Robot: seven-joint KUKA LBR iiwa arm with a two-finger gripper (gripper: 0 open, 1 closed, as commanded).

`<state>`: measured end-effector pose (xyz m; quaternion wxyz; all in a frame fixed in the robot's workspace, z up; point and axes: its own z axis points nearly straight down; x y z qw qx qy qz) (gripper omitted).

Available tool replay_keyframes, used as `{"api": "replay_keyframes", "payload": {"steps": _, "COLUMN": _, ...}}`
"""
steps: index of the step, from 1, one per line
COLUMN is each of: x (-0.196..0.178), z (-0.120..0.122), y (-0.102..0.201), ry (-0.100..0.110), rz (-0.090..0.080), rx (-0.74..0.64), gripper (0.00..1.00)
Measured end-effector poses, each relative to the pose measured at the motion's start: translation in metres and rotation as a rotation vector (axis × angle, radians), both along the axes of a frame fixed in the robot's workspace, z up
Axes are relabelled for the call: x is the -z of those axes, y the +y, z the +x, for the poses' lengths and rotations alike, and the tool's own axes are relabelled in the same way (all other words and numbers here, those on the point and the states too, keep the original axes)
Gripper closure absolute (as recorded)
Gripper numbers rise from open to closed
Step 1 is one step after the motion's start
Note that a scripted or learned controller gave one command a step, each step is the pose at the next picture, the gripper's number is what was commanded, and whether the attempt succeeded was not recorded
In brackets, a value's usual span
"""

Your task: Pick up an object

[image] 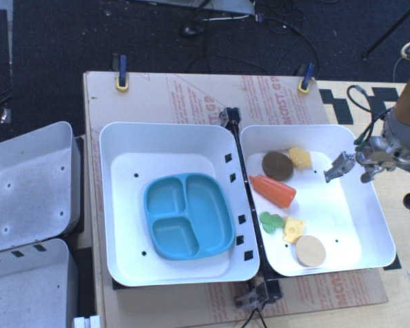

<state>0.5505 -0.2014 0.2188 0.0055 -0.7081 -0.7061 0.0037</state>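
Six food items lie in the right bin (369,203); the orange carrot (273,190) lies left of the pincer (353,166). Pincer spread open, empty. Approach step: next, descend over one item.

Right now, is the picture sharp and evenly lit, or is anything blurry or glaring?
Camera view: soft, even light; both white bins bright but not washed out, faint shadows under the carrot and blue tray; toys sharp; the gripper slightly blurred near the right edge.
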Motion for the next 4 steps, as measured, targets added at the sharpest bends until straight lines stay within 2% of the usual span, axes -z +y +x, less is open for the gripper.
{"api": "replay_keyframes", "payload": {"steps": 1, "x": -0.008, "z": 0.003, "y": 0.001, "ry": -0.013, "rz": -0.003, "rx": -0.004, "gripper": 0.0}}
{"api": "replay_keyframes", "payload": {"steps": 2, "x": 0.052, "z": 0.005, "y": 0.009, "ry": -0.009, "rz": -0.001, "rx": -0.004, "gripper": 0.0}}
{"api": "replay_keyframes", "payload": {"steps": 4, "x": 0.128, "z": 0.002, "y": 0.005, "ry": -0.01, "rz": -0.002, "rx": -0.002, "gripper": 0.0}}
